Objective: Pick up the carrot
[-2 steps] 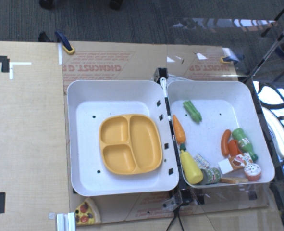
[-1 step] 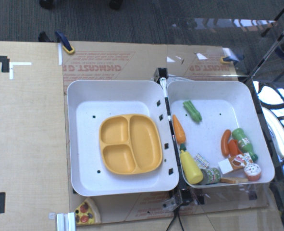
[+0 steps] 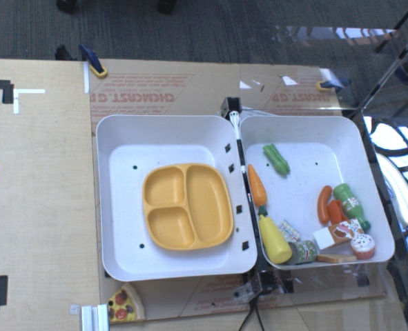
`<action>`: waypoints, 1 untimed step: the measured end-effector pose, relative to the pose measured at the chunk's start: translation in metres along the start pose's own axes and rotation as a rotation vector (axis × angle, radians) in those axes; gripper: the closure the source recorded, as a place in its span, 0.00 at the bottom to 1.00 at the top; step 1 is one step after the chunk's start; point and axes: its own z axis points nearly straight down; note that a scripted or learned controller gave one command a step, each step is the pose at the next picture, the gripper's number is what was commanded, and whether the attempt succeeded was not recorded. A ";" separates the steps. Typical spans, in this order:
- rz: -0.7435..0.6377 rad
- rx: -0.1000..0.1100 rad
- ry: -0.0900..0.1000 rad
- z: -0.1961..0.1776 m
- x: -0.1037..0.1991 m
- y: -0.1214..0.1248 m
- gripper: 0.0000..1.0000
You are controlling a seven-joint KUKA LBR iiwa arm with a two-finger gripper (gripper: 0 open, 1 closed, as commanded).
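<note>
Camera view from above looks down on the two shallow white bins, and we find the orange toy carrot [image 3: 257, 185] in the right-hand white bin [image 3: 307, 125]. It lies flat on the floor of that bin, close against the wall it shares with the left-hand white bin [image 3: 110, 185], its pointed end toward the far rim and its green stub toward the near one. We cannot tell whether the claw is open, closed or gripping anything, and so we cannot place the carrot relative to it; nothing rests on or clasps the carrot.

Just below the carrot's green end stands a yellow plastic squeeze bottle [image 3: 274, 240], lying on its side and almost touching the stub. A green toy pickle [image 3: 276, 159] lies apart from the carrot, toward the far wall. Well across the bin we see a cluster of toy food: a red-orange sausage [image 3: 324, 204], a green bottle-shaped piece with a label [image 3: 349, 205], a small white block [image 3: 324, 238] and a white cupcake with red dots [image 3: 362, 243]. These crowd the near right corner, well clear of the carrot.

Inside the left bin sits a yellow three-compartment plastic plate [image 3: 188, 205], roughly centred. Outside the bins, on the bench near the left bin's front corner, lies a toy pizza slice [image 3: 123, 305].
</note>
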 end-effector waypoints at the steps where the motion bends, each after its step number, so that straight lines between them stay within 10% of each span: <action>1: 0.009 -0.002 0.002 0.000 0.009 0.001 0.00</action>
